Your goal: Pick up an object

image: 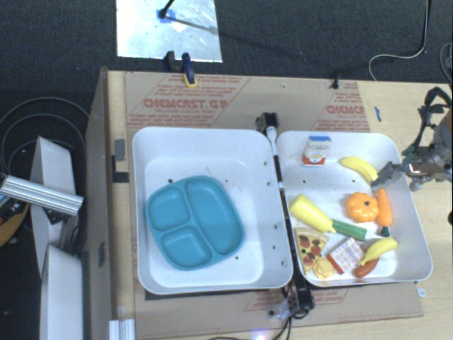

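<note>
I am reading this as the approach step: the gripper (388, 173) is hanging at the right rim of the right bin (417, 250), and nothing is lying between its fingers. From this slant I am making out one grey finger reaching in toward the toys, but the view there is too murky for me to say whether the fingers are apart or together.

The nearest candidates are sitting just inside that rim. The upper banana (359, 167) is lying just left of the gripper, a short, curved yellow piece on bare white floor. Below it the orange pumpkin (363, 205) is touching the carrot (384, 207), which is standing roughly lengthwise along the bin's right side.

For the next move I am judging that the gripper needs to centre over one piece and come down with its fingers across the narrow way. The banana looks the easier choice, since it is lying apart from its neighbours, while the pumpkin and carrot are crowding each other.
</note>
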Controlling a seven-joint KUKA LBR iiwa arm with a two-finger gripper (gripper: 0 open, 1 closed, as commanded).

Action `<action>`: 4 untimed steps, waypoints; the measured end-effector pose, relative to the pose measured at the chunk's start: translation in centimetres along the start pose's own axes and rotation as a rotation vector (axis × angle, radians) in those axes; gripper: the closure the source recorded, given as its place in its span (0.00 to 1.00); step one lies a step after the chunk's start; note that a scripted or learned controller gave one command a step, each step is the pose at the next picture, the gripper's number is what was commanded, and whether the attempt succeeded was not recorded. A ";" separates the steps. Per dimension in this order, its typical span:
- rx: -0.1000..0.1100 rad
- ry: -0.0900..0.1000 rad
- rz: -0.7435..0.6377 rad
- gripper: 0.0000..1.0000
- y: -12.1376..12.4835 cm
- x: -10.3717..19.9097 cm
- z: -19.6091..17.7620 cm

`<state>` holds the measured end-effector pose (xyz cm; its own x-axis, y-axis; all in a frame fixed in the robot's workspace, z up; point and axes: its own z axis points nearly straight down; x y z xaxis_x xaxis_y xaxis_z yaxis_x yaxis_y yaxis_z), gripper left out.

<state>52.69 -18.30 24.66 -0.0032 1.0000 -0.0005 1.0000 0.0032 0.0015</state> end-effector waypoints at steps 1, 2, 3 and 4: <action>0.007 0.003 -0.003 0.00 2.2 1.2 9.7; -0.019 -0.009 0.003 0.00 2.3 2.3 14.1; -0.028 -0.013 0.002 1.00 2.5 2.2 13.0; -0.025 -0.012 0.002 0.00 2.4 2.3 13.2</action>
<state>55.11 -16.01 11.51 -0.0011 0.9999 -0.0123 0.9997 0.0014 0.0260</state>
